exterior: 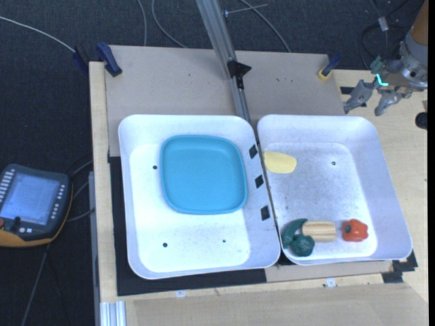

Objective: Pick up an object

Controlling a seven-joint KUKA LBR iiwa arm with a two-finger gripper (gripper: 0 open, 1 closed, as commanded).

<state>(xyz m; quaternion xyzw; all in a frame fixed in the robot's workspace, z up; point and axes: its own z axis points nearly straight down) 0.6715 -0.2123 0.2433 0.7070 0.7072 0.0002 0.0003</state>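
1. Gripper (371, 100) up at the top right, past the right bin's (380, 156) far corner, fingers spread open, nothing between them.
2. In the right bin: yellow piece (279, 161) near the far left wall; green item (298, 238), tan block (319, 231) and red pepper (354, 230) lined up along the near wall.
3. Left bin (139, 216) holding a blue plate (203, 174).

Light is even and fairly bright from overhead, cool in tone. The two white bins (136, 250) come close to washing out, yet the speckled wear on their floors stays readable. Shadows are soft and short, hugging the bench (170, 80) edges. Focus is decent mid-frame; the dark floor (41, 19) around shows grain and little detail.
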